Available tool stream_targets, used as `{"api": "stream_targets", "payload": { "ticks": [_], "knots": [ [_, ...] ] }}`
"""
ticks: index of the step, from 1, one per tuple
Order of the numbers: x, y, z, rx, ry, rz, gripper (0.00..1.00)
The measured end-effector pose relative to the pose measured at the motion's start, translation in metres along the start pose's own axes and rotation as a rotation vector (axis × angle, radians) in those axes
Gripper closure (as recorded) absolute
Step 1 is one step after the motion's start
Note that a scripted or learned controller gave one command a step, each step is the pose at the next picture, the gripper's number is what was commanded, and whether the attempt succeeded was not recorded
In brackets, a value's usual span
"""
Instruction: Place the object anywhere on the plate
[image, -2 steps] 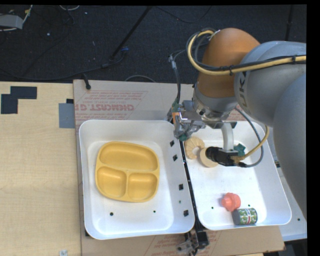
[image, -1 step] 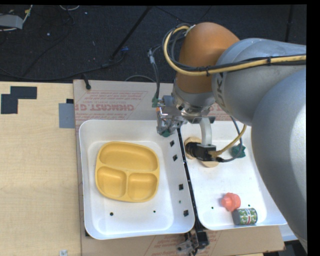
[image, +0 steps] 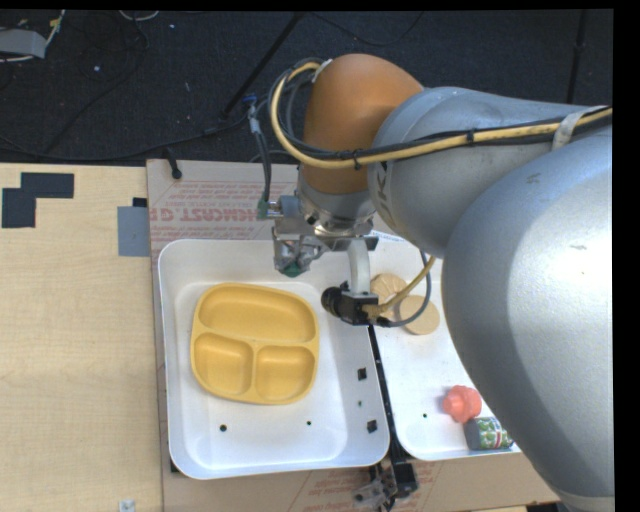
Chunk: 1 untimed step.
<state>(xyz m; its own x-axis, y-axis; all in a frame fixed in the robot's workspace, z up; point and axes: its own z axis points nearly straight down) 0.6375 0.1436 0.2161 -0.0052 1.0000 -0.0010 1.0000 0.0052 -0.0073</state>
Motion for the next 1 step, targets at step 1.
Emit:
{"api": "stream_targets", "payload": {
  "ticks": [1],
  "knots": [
    [-0.0018,-0.0003,-0.0017,-0.001,-0.001,0.002,0.00]
  ]
}}
